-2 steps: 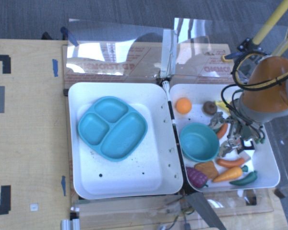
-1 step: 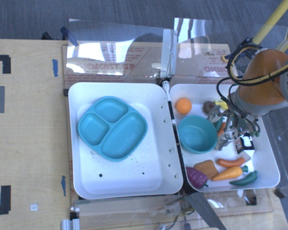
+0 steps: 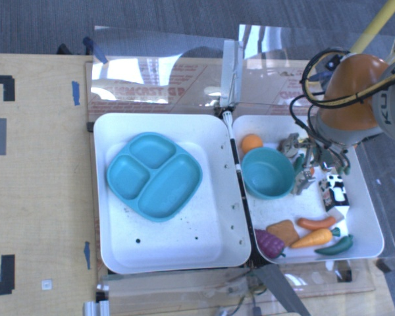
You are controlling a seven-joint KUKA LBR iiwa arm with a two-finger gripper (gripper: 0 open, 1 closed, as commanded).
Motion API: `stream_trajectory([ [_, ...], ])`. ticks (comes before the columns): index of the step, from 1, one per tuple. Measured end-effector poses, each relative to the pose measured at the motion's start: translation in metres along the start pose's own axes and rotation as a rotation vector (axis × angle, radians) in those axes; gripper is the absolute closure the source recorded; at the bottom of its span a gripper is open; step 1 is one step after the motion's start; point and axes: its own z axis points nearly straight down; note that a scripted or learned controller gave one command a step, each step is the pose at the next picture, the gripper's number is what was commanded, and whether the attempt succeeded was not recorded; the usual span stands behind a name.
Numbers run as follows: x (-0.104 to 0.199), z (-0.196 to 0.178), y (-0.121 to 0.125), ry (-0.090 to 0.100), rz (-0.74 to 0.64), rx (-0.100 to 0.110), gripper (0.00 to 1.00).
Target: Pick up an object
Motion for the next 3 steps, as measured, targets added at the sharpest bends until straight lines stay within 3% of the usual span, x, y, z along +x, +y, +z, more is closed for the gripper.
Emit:
stream_trajectory([
  [1, 0.071, 0.003, -0.035, 0.002, 0.14, -0.029, 0.0],
  [2, 0.065, -0.011, -0.033, -0.013, 0.135, -0.028, 1.0],
  [3, -0.001, 0.003, -0.036, 0.003, 0.381, -0.031, 1.0],
])
